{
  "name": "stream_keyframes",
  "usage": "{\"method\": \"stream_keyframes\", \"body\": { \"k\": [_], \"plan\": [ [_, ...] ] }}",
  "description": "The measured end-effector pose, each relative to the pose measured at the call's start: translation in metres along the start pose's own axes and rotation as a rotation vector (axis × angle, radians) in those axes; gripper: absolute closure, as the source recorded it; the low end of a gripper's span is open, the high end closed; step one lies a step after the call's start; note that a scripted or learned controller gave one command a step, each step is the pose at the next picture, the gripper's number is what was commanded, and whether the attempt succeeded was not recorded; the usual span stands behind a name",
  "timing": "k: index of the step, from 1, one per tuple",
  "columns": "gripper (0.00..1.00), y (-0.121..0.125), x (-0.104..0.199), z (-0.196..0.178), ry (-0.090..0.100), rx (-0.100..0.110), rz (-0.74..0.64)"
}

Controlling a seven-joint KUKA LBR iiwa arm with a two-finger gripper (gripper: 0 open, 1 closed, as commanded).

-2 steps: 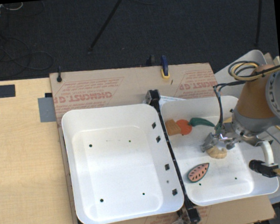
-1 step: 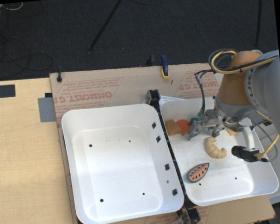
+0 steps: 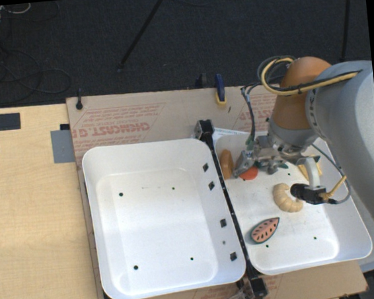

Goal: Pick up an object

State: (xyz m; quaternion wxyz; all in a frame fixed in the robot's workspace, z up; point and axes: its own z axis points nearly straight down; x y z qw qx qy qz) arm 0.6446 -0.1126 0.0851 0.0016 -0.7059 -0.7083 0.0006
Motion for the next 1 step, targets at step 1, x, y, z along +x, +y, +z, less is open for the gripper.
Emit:
{"method": "stream_keyframes", "body": {
  "k": [1],
  "plan": [
    [1.0,-0.0016,-0.0016,-0.008,0.0,0.006,0.0]
  ]
}}
